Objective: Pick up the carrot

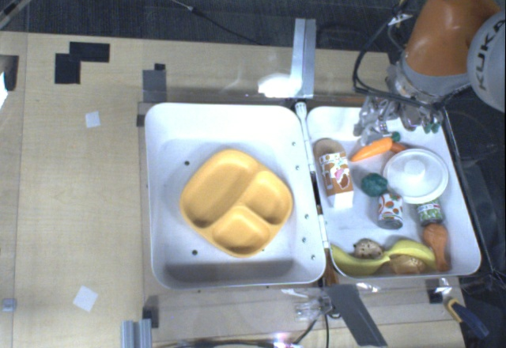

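Observation:
The carrot [371,149], orange with a small green top at its right end, lies slanted in the upper part of the right bin [466,255]. It rests between a brown labelled bottle [335,168] and a white bowl [417,172]. My gripper [379,122] hangs at the bin's far edge, directly above and behind the carrot, its metal tip close to the carrot's upper end. The grey arm with its orange band reaches in from the upper right.
The right bin is crowded: a green lump [375,183], a small can [390,210], a green-lidded jar [429,214], an orange vegetable [436,243], a banana [368,262] and a cookie [366,247]. A yellow divided plate [236,200] lies in the left bin [162,259].

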You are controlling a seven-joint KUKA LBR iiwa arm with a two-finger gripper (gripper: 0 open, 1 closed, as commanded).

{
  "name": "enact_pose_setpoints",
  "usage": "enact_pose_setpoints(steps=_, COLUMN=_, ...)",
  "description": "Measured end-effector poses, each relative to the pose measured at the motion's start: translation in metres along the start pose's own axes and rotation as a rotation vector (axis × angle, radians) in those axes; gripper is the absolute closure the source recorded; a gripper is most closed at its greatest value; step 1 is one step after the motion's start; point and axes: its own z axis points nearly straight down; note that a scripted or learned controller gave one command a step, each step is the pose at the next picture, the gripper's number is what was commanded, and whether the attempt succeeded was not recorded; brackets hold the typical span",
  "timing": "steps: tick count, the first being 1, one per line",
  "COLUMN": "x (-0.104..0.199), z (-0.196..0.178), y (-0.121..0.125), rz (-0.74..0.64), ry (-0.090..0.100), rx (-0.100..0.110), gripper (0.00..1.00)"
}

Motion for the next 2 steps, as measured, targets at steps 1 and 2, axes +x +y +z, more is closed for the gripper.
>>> enact_pose_setpoints(steps=1, x=0.008, z=-0.007, y=-0.038, rz=0.104, ry=0.004, rx=0.000, gripper=1.00)
enact_pose_setpoints(steps=2, x=0.079, z=0.062, y=-0.007, rz=0.114, ry=0.001, rx=0.000, gripper=1.00)
